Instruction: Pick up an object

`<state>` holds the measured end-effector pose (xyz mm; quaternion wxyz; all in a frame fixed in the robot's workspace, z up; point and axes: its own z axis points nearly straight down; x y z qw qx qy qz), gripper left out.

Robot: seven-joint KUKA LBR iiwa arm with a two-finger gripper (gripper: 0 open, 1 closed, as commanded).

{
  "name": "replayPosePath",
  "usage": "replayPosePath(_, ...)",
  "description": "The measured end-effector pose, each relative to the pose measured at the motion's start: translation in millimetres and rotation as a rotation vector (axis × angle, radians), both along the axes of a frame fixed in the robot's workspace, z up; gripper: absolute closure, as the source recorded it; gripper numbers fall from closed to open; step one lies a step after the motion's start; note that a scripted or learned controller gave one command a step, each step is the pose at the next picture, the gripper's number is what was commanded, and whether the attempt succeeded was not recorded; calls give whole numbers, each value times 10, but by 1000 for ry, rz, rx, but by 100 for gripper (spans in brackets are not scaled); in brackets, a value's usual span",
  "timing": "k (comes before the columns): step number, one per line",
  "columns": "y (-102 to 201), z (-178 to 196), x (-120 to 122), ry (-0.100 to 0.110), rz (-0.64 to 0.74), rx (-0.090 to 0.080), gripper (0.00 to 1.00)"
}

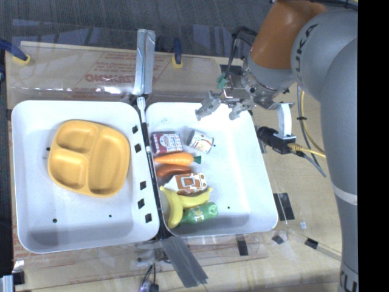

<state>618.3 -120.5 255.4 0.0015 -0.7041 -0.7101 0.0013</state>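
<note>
Bins are seen side by side on the bench, the left bin (pixel 24 163) in the left half of the frame and the right bin (pixel 255 175) at centre, their inner walls touching along a divider that runs from top to bottom. The gripper (pixel 222 108) is held over the upper rim of the right bin, its two fingers spread apart with nothing between them, one fingertip toward the left and one toward the right of the rim's middle. The grey arm (pixel 328 72) with its orange band (pixel 279 32) is seen entering from the upper right of the frame. Open white floor is left along the right side and upper right corner of the right bin, while its contents are crowded against the divider. A dark red packet (pixel 166 142) and a small white carton (pixel 201 142) are placed uppermost in that cluster, just below the gripper but apart from it. An orange carrot (pixel 175 159) is laid beneath them, then a small printed box (pixel 190 182), a yellow banana (pixel 176 204) curving along the lower left, and a green item (pixel 200 213) beside it near the lower wall. A yellow divided plate (pixel 89 157) is set in the middle of the left bin, with bare floor around it on all sides.
</note>
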Motion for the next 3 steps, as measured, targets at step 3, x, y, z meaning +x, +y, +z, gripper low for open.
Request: replayPosePath(3,-724,-1057,284,-4,163,0,0)
